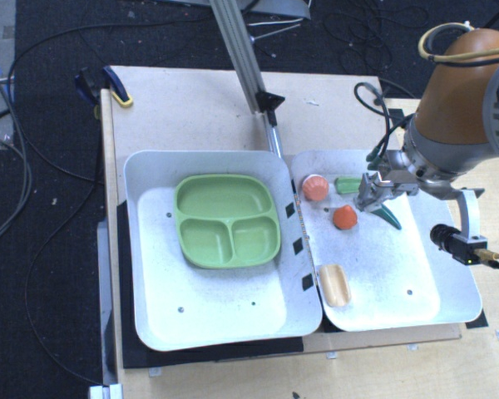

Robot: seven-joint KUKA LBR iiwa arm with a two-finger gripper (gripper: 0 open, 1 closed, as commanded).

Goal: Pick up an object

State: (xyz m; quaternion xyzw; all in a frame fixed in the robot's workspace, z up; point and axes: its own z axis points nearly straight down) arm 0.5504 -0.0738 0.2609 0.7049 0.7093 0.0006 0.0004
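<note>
Tomato (344,218), the small red-orange ball, is what I take as the nearest thing to pick, and it lies in the right bin (416,306) just beside the gripper (371,194), on its lower-left side. From my seat the gripper hangs low over that bin, but whether its tips are spread or pressed together I cannot tell; nothing sits visibly between them. Just past the gripper, on its far side from the tomato, a green pepper-like piece (389,216) pokes out from under the wrist. Farther left of the gripper sit a peach-coloured ball (315,188) and a small green block (347,184), and well below it a bread roll (334,285). I judge this to be the approach step, with no grasp made. Next I would want the tips centred over 1 item, lowered, then closed.
</note>
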